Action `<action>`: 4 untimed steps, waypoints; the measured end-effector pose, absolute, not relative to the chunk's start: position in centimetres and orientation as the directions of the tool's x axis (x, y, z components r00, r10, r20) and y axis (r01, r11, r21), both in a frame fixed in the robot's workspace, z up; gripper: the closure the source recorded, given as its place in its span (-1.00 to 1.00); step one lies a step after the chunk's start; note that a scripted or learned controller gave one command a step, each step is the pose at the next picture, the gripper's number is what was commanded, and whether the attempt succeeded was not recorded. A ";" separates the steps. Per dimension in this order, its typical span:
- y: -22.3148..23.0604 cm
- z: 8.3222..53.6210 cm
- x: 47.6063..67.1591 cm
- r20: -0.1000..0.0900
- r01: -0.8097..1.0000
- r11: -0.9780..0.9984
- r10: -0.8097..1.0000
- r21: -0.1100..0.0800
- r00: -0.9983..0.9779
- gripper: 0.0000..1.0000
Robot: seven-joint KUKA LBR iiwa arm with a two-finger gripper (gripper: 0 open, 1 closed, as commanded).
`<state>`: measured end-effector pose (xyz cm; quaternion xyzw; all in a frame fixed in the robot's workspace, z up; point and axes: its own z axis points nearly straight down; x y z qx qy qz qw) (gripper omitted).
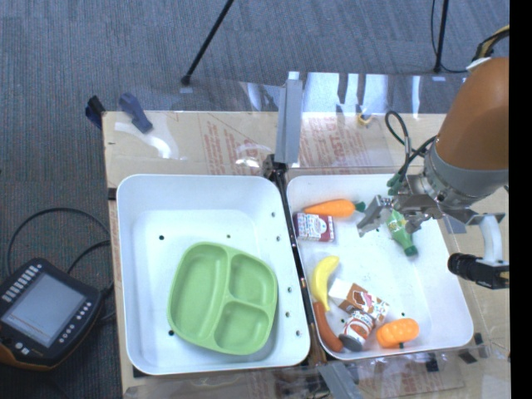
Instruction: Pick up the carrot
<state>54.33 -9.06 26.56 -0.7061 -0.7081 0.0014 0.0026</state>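
Labels on cartons (315,227) unreadable

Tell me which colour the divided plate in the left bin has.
The plate is light green, seen clearly in the camera view.

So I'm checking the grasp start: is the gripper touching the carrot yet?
Apart. The camera view shows bare white bin floor between the carrot and the gripper, which hangs to the carrot's right near a green bottle.
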 end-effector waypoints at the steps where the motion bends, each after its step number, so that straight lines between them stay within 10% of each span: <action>1: -12.3 16.4 62.1 0.002 0.997 0.075 0.997 -0.004 -0.075 -1.00; 2: -12.3 13.1 64.5 0.000 0.974 0.228 0.974 0.000 -0.228 -1.00; 3: -9.1 16.7 64.4 0.000 0.983 -0.184 0.983 -0.002 0.184 -1.00; 4: -11.6 11.3 64.3 0.002 0.998 0.067 0.998 -0.005 -0.067 -1.00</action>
